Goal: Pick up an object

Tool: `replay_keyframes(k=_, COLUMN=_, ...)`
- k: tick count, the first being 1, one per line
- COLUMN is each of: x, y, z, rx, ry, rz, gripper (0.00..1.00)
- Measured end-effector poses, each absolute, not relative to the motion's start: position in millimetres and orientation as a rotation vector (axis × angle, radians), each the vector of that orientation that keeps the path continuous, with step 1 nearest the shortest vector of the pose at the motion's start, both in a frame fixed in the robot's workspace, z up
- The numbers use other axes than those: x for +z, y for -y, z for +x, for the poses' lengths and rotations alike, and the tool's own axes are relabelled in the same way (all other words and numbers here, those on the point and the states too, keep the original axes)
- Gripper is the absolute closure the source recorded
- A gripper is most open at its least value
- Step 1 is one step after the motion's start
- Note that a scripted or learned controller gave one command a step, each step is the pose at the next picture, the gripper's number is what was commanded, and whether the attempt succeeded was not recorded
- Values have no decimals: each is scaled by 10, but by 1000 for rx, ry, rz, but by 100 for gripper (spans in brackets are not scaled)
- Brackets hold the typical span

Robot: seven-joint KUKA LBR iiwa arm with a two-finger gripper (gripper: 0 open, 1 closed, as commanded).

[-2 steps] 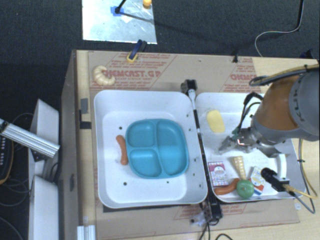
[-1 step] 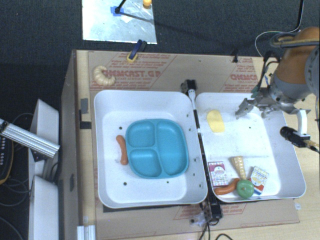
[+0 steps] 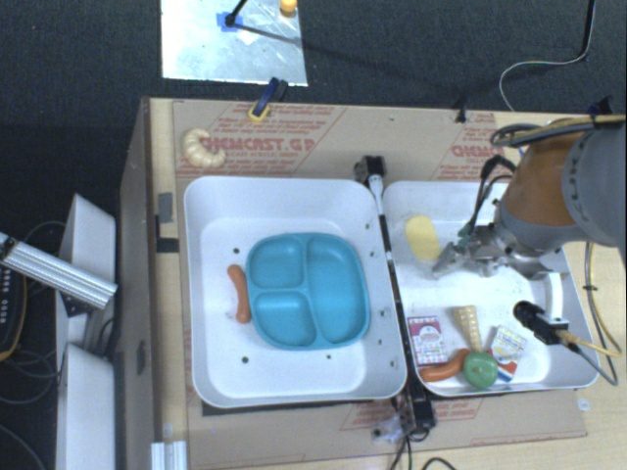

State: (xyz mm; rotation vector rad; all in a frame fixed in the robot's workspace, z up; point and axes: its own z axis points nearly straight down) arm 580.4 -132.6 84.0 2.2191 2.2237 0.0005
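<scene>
The nearest candidate was the yellow object (image 3: 422,237), a rounded piece lying in the upper-left part of the right bin (image 3: 571,380), its long axis running roughly from 12 to 6 o'clock. The gripper (image 3: 468,257) hung over the same bin, just beside the object, so the object lay at about 10 o'clock from the tool and apart from it. Whether the tool was spread or closed could not be told (its tip was small and blurred against the white floor); nothing was visible clamped in it. Judged from this layout, a short travel toward 10 o'clock would bring the gripper over the object, with the closing direction best set across the short axis. Further out, at 5 to 6 o'clock from the gripper, lay a cone-shaped piece (image 3: 469,325), a small red box (image 3: 425,340), a sausage (image 3: 443,366) touching a green ball (image 3: 480,369), and a small packet (image 3: 508,344). The left bin (image 3: 211,262) held a blue divided tray (image 3: 306,291) with a second sausage (image 3: 238,293) at its 9 o'clock side.
</scene>
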Motion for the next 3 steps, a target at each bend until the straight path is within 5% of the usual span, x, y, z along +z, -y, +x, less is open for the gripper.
replay_keyframes(k=1, x=842, y=1410, z=5308, rx=0, ry=-2222, rz=2220, gripper=0)
replay_keyframes(k=2, x=842, y=1029, z=5148, rx=1, ry=-2225, rz=2218, gripper=0)
replay_keyframes(k=3, x=948, y=1033, z=5159, rx=4, ry=-2224, rz=2216, gripper=100)
